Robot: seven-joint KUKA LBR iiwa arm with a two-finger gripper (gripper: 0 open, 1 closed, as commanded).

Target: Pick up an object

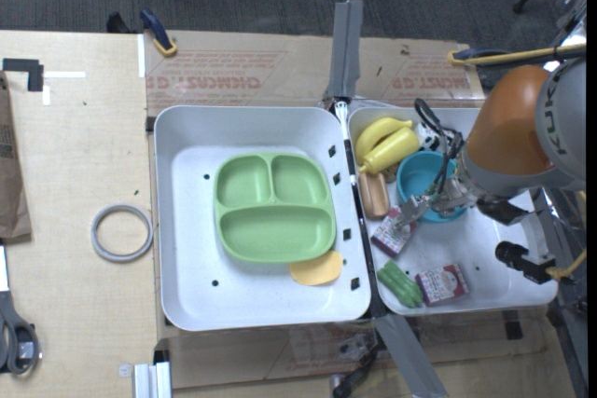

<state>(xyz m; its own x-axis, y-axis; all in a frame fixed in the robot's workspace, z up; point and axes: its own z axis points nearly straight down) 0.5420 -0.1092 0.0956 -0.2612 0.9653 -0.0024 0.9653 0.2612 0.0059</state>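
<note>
The right bin [485, 289] holds several objects. Yellow bananas [384, 142] lie at its far left corner, with a tan hot dog bun [374, 193] just below them. A blue bowl [424, 183] sits in the middle. A purple packet [393, 233] lies at the bowl's lower left. A green item [399, 284] and a small red-and-white box [441, 283] rest near the front wall. My gripper [417, 206] hangs low over the bowl's front-left rim, right above the purple packet. The wrist hides how its fingers stand.
The left bin [177, 228] holds a green divided plate [275, 205] and a yellow disc [317, 270] at the plate's front edge. A grey ring [122, 231] lies on the bench to the left. The arm [508, 135] covers the right bin's right half.
</note>
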